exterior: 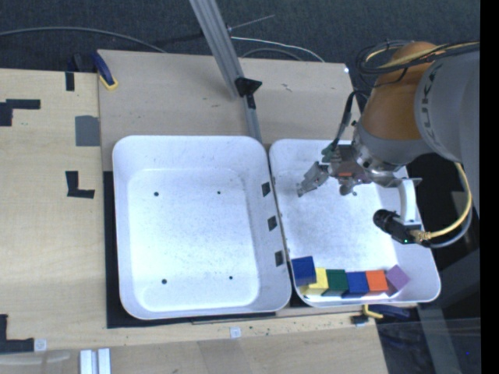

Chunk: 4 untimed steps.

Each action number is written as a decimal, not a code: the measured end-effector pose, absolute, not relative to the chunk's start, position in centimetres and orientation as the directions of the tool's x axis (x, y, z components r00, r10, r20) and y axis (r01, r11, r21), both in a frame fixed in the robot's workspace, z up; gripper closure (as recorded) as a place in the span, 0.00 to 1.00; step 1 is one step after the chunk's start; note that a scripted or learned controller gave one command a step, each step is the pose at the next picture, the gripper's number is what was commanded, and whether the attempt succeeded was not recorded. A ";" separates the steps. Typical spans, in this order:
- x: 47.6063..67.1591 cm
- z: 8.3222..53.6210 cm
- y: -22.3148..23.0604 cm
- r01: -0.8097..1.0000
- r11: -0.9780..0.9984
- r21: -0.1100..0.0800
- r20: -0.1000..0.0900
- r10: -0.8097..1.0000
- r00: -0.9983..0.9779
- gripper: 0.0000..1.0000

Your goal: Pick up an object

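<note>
Several small blocks lie in a row along the front wall of the right bin (304, 158): a blue block (302, 269), a yellow block (316, 286), a green block (336, 280), a second blue block (357, 284), an orange block (376, 280) and a purple block (397, 276). My gripper (329, 182) hangs over the far half of that bin, well behind the blocks. It is open, its two fingers spread apart with nothing between them.
The left bin (129, 158) sits beside the right one, and they meet at a shared rim. A slanted metal pole (222, 41) stands behind the bins. Cables and a black fitting (390, 223) hang off the wrist over the right bin's right side.
</note>
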State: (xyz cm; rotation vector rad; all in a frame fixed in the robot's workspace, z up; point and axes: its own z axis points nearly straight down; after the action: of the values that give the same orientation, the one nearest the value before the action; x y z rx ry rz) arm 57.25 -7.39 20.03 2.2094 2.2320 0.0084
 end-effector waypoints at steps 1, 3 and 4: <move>57.9 22.6 -17.8 1.000 -0.005 0.002 -0.005 1.000 0.005 0.00; 53.9 39.8 -4.4 1.000 0.010 0.007 0.002 1.000 -0.010 0.00; 55.2 20.6 5.5 1.000 0.005 -0.010 0.000 1.000 -0.005 0.00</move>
State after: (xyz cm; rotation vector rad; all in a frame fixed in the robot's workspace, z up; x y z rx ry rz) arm 55.24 5.48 20.58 2.2214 2.2318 -0.0115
